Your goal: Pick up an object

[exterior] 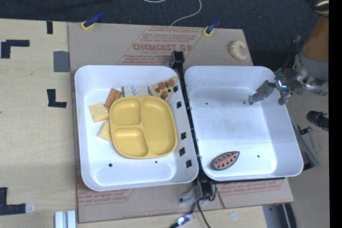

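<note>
Camera view: nothing's gripped by the claw (265,92), whose open/shut state can't be told, hung over the right bin's (278,165) far edge, so the brown leaf-shaped piece (226,160) below-left is left untouched.

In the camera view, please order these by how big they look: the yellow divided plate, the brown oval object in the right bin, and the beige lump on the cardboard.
1. Yellow divided plate, clearly the largest.
2. Brown oval object.
3. Beige lump, which looks close in size to the oval, so that order is unsure.
</note>
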`<state>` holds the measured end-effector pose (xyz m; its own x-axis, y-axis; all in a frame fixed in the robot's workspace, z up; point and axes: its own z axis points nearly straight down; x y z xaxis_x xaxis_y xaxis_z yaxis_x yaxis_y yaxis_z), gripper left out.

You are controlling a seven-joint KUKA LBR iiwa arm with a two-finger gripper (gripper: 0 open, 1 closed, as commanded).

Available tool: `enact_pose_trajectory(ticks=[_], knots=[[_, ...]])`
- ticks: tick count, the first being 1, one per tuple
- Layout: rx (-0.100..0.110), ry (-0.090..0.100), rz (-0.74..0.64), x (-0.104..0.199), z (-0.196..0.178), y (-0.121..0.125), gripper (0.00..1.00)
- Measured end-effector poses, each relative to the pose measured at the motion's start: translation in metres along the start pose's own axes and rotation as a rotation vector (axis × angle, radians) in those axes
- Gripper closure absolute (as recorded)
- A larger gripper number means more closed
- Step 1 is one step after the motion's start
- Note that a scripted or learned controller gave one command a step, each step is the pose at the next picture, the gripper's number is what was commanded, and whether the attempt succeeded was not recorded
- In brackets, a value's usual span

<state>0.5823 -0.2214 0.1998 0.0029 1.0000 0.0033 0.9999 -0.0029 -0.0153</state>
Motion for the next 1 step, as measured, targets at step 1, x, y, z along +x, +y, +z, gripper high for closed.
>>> enact_pose_trajectory(ticks=[1], knots=[[-0.014, -0.003, -0.004, 0.0004, -0.009, 0.003, 0.0]])
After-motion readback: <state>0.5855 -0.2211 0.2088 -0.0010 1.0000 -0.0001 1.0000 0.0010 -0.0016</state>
